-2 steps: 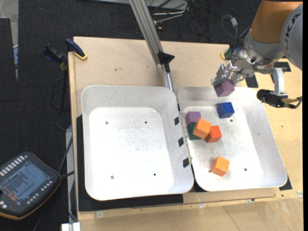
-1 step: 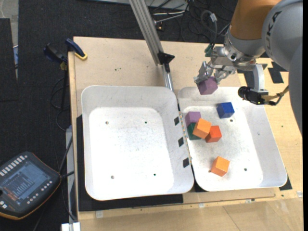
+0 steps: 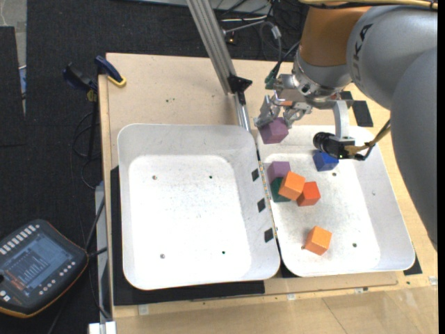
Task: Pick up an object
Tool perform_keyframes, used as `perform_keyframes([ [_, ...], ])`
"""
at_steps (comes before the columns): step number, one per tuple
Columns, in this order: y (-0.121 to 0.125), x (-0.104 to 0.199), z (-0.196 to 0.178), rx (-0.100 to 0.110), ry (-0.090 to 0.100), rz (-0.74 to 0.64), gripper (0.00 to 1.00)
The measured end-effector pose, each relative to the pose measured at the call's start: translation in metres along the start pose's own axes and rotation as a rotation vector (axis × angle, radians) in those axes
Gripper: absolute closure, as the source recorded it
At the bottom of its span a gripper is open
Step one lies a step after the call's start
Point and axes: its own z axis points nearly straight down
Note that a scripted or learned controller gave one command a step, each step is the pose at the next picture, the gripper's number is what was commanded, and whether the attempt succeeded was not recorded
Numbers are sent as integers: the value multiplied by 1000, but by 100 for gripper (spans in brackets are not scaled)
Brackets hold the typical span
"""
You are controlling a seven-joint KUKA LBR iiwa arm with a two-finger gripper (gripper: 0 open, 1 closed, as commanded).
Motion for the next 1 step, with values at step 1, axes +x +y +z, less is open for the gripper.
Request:
perform_keyframes([
  [1, 3, 51, -6, -4, 0, -1, 100],
])
